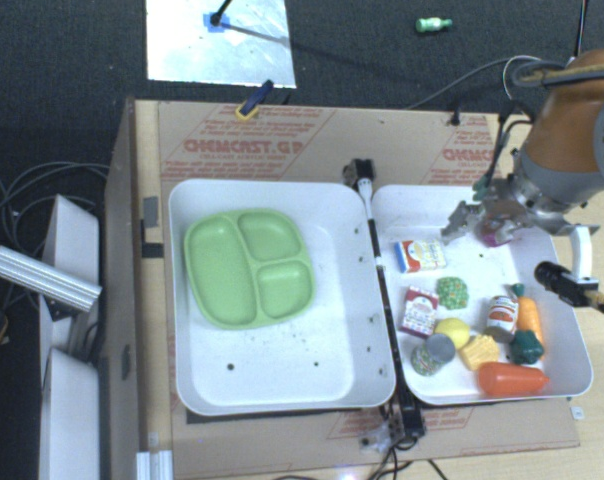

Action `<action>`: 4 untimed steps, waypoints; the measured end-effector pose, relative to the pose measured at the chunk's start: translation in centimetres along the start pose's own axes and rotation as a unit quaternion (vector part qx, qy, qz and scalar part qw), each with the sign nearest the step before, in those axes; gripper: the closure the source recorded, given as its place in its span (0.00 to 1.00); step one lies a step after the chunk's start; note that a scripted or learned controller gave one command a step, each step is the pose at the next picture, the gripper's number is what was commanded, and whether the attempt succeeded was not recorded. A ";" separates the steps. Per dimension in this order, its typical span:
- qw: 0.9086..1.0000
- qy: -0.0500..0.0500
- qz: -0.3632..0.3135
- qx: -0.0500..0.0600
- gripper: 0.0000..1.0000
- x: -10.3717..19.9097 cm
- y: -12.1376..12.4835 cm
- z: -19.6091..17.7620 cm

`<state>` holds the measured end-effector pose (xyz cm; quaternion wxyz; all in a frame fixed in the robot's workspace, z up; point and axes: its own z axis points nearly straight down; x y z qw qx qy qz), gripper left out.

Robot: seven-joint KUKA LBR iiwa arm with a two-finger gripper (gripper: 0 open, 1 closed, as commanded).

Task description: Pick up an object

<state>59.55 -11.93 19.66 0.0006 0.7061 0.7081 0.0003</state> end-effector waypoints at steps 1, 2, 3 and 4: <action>1.000 -0.001 0.001 0.000 0.00 -4.2 -2.0 1.0; 1.000 0.000 -0.001 0.000 0.00 1.0 -1.1 11.2; 1.000 0.000 0.000 0.000 0.00 1.9 -5.1 11.3; 1.000 -0.001 0.000 -0.002 0.00 -1.0 -1.2 4.1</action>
